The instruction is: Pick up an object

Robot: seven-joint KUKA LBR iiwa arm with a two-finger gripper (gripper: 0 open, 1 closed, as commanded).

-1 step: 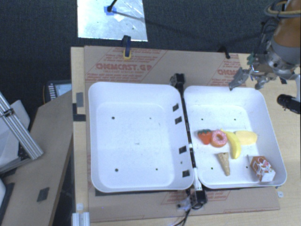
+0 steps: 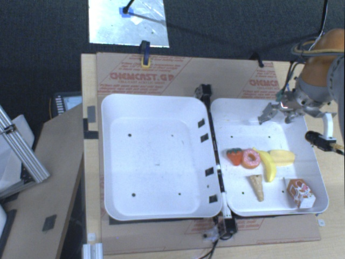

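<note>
The gripper (image 2: 278,113) hangs over the far right part of the right bin (image 2: 237,112), its two fingers spread apart and nothing between them. One finger (image 2: 266,115) points toward the bin's middle and the other (image 2: 291,116) toward its right wall. Above the gripper the grey arm (image 2: 318,74) rises to an orange band at the view's right edge.

All the objects lie nearer the camera than the gripper, well apart from it, in the right bin. A yellow lemon (image 2: 282,156) sits nearest the gripper, touching a banana (image 2: 268,165) that curves beside it. Left of the banana a pink frosted donut (image 2: 250,158) rests against a red tomato-like piece with a green top (image 2: 234,156). Below them lies an ice-cream cone (image 2: 257,187), its tip toward the bin's near wall. In the near right corner stands a small red and white carton (image 2: 300,193).

The left bin (image 2: 156,161) lies just beside the right one, joined along a line of black clips (image 2: 207,154). Both bins rest on a cardboard sheet (image 2: 161,74).
</note>
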